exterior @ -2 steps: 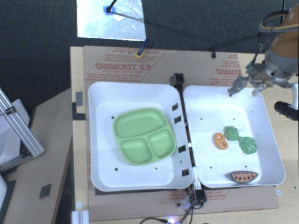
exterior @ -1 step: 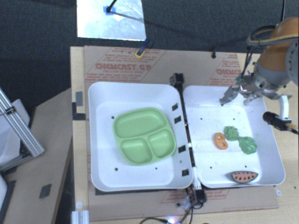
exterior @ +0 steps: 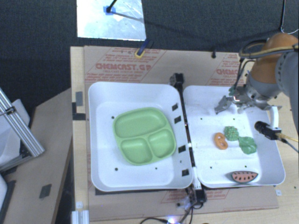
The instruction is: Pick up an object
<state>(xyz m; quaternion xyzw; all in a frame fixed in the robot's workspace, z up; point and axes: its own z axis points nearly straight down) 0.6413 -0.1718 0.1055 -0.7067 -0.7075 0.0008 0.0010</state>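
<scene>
Robotics lab (industrial arm (exterior: 275,64), paired white bins (exterior: 98,125)).

We see a dark grey carpeted floor (exterior: 37,41) around a pale wooden bench (exterior: 51,171). A brown cardboard sheet (exterior: 126,64) printed with red lettering covers the benchtop. On the floor beyond the bench lies a shiny silver square panel (exterior: 111,13). Metal framing rails (exterior: 18,129) cross the left edge.
</scene>
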